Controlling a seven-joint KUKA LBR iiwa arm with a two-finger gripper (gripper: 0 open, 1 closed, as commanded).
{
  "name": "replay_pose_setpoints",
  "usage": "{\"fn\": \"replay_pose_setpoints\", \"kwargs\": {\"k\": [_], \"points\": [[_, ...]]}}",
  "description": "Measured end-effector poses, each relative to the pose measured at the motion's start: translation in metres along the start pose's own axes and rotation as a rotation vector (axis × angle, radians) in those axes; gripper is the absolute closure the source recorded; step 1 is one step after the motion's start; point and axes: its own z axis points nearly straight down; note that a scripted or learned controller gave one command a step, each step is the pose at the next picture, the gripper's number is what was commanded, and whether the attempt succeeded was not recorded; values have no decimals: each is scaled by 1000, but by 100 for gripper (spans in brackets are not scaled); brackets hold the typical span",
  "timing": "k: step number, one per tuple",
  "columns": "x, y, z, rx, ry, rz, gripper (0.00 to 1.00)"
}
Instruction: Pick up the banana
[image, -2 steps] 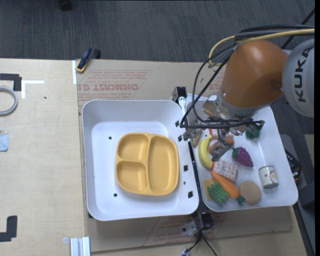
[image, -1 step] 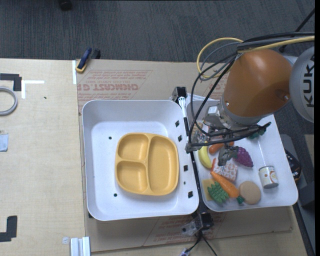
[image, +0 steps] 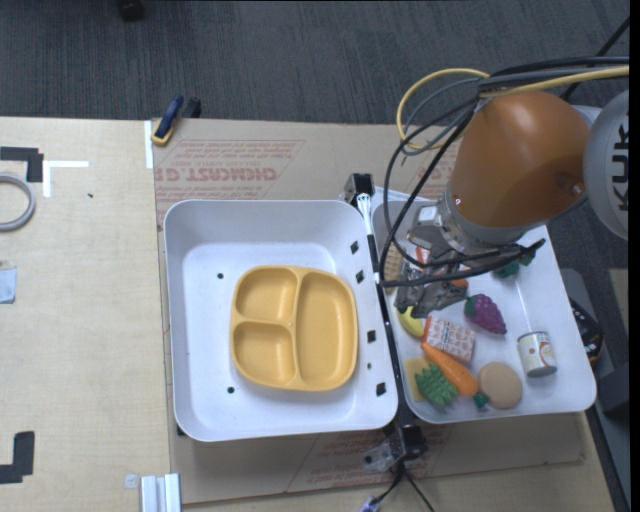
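Observation:
The banana (image: 410, 322) lies in the right bin (image: 565, 300) near its left wall, mostly covered; a short yellow curved end shows. My gripper (image: 428, 292) hangs directly over it, under the arm's orange band, with dark fingers reaching down at the banana's upper part. Wrist and cables hide the fingertips, and I cannot tell whether they touch the fruit.
Around the banana lie a small printed box (image: 451, 339), a carrot (image: 449, 368), purple grapes (image: 485, 312), a green spiky toy (image: 434, 386), a tan round item (image: 500, 385) and a small can (image: 537, 354). The left bin (image: 195, 330) holds a yellow divided plate (image: 296, 327).

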Motion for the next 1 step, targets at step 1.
{"fn": "replay_pose_setpoints", "kwargs": {"k": [1], "points": [[-99,16,0,-4,2,-102,100]]}}
